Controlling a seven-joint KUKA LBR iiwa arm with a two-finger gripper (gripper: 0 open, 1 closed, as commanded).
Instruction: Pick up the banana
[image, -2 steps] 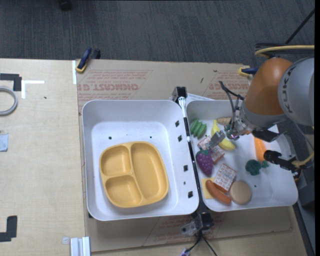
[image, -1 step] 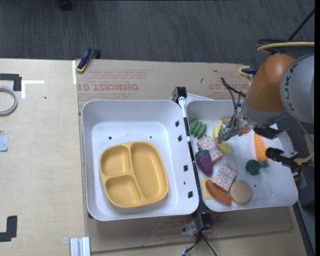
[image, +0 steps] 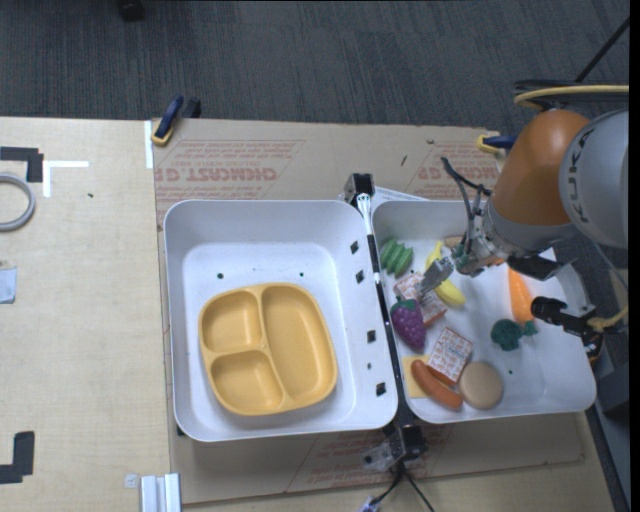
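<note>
Sausage (image: 436, 384) and bun (image: 481, 385) are lying well below the pincer (image: 436, 278), which is reaching down at the banana (image: 447, 283), jaw width impossible to tell; easing straight onto it, clear of the grapes (image: 408, 322) just below-left, looks wisest

so the left bin (image: 190, 300) just has a yellow divided plate (image: 267, 347) sitting in it, three compartments. the right bin (image: 560, 385) is the busy one: green pepper-looking thing (image: 396, 257) near the top left, purple grapes (image: 408, 322) below that, a small printed box (image: 449, 352), a hot dog (image: 436, 385) touching a tan round bun (image: 481, 385), broccoli (image: 508, 333) and an orange carrot (image: 519, 295) over right. cardboard sheet (image: 260, 165) under both bins on the desk (image: 80, 300), blue clamp (image: 170, 118) at its corner
</note>
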